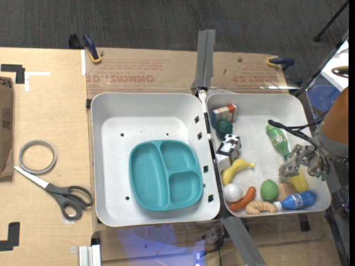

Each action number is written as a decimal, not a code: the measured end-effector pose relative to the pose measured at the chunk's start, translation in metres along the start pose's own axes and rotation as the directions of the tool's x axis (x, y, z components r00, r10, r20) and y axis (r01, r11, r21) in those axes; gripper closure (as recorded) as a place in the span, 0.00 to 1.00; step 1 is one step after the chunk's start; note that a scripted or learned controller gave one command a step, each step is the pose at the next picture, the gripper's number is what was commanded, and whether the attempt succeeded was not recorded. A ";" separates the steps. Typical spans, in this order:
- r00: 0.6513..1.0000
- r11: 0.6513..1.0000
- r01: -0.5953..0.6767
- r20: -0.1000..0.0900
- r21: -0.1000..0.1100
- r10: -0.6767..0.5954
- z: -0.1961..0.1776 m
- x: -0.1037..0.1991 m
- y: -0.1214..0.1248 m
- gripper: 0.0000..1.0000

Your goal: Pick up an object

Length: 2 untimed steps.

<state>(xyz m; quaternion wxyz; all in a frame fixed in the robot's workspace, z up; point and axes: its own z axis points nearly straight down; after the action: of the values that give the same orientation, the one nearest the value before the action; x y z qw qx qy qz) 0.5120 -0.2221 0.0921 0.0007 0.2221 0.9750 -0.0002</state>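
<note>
My hand (292,165) hangs low in the right bin (252,100), just above the yellow corn (299,182); it is blurred, so I cannot tell its state. My arm is cut off at the edge.

Two white bins (100,148) sit on the worktop (50,93). The left bin holds one teal divided plate (165,174). The right bin holds one banana (236,169), one green bottle (278,140), one blue bottle (297,200), one green ball (269,189), one white ball (233,192) and one sausage (243,199). Beside them lie one pair of scissors (55,190) and one tape roll (37,155).
</note>
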 end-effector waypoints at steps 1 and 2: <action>0.992 0.992 -0.124 0.004 -0.001 0.124 -0.001 -0.079 0.039 0.00; 0.955 0.955 -0.298 0.001 -0.001 0.298 0.000 -0.062 0.049 0.00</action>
<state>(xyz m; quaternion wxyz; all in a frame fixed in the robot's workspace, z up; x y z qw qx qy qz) 0.5897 -0.2047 0.0926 0.0013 0.3665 0.9304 0.0000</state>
